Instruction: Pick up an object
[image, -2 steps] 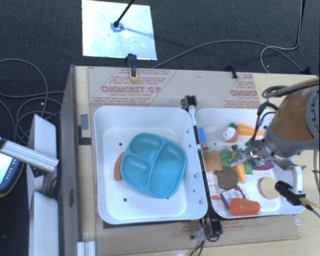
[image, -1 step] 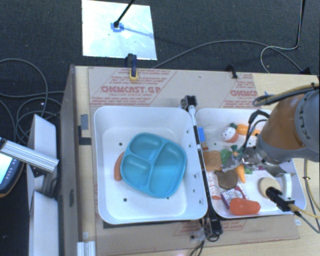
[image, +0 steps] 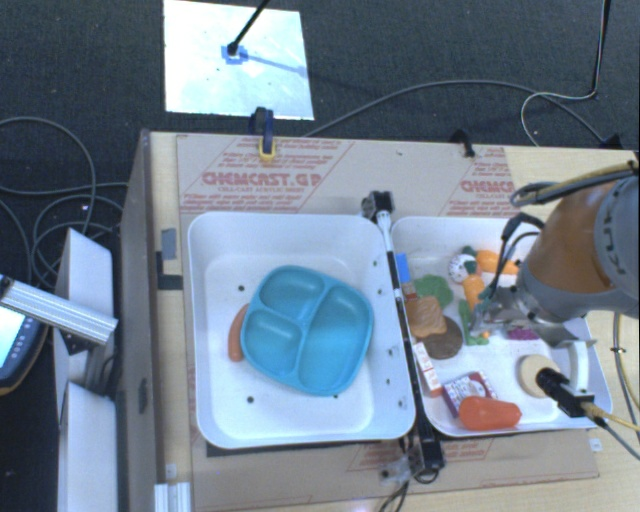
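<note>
The gripper (image: 483, 322) hangs low in the right bin (image: 590, 400), among toy food near the brown round piece (image: 443, 343). I cannot tell its state. It should descend straight on one piece, clear of neighbours like the orange carrot (image: 472, 290).

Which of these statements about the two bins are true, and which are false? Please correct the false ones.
1. The blue plate lies in the left bin. True.
2. The blue plate has no compartments. False: it is divided into compartments.
3. The gripper is over the right bin. True.
4. The red object lies in the left bin. False: it lies at the right bin's near edge.
</note>
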